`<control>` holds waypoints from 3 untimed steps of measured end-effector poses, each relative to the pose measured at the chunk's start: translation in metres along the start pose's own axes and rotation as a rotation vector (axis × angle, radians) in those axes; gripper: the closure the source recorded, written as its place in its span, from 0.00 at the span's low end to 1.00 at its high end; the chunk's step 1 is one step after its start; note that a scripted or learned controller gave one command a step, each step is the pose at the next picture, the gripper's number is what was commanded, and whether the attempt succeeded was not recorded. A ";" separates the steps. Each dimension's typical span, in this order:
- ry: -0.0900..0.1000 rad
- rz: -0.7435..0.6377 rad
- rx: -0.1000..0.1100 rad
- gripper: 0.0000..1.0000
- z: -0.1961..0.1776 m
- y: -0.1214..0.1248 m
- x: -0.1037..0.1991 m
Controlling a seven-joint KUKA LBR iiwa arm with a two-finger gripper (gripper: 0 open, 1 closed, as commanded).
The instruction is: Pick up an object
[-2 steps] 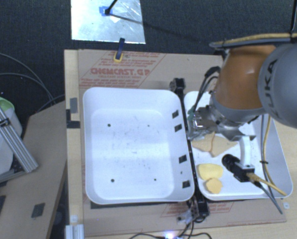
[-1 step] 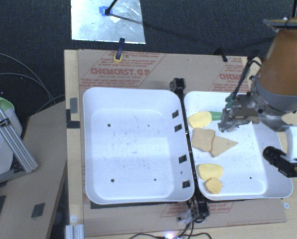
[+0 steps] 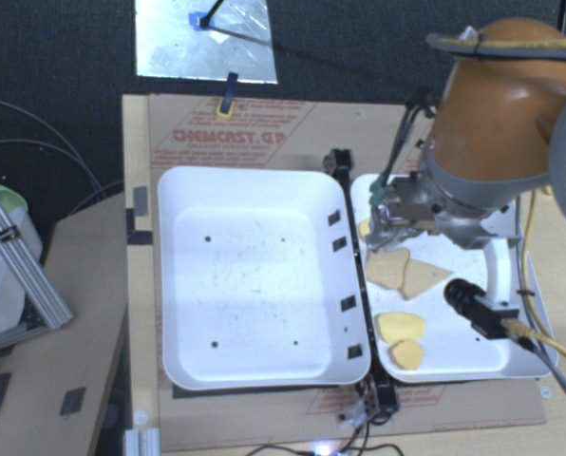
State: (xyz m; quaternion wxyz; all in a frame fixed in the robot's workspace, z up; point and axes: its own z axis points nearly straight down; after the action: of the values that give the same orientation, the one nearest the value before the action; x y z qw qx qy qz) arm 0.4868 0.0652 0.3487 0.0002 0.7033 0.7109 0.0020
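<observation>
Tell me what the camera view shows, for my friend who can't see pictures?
A grey and orange robot arm reaches down into the right white bin, its gripper low near some flat tan and yellow pieces lying there. The left white bin sits right beside it on a bench.
</observation>
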 end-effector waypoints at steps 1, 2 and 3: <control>0.000 0.004 -0.006 1.00 -0.064 0.001 0.012; -0.002 0.002 -0.004 1.00 -0.072 0.001 0.011; 0.000 0.003 0.000 1.00 -0.072 0.001 0.061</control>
State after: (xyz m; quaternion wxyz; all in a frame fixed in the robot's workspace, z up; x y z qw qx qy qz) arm 0.4865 0.1257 0.4210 0.0004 0.7044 0.7098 0.0019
